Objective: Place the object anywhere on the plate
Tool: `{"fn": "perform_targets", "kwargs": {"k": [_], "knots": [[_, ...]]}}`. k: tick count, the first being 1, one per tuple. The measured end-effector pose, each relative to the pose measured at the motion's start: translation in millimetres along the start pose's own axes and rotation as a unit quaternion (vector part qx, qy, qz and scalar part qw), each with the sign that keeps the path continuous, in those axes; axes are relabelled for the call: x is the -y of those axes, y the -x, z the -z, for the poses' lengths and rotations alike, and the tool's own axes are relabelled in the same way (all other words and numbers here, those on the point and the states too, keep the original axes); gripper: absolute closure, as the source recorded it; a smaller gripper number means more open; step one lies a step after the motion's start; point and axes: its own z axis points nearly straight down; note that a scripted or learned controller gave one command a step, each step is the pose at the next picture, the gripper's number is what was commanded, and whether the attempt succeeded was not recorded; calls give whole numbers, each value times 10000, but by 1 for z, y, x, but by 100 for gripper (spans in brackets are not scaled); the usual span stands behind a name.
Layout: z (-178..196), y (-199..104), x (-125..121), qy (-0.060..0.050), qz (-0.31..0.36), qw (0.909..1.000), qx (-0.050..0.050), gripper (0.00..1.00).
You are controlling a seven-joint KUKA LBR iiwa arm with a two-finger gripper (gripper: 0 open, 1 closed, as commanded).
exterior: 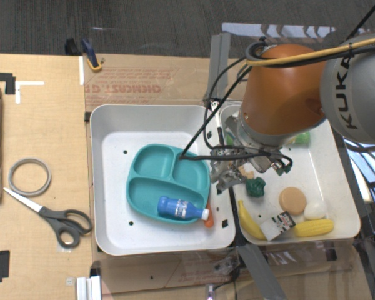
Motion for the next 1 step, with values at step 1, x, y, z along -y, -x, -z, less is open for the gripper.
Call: {"fn": "perform_targets", "kwargs": {"k": [1], "knots": [[-25,-17,27,-4,-73,10000,4,100]]}}
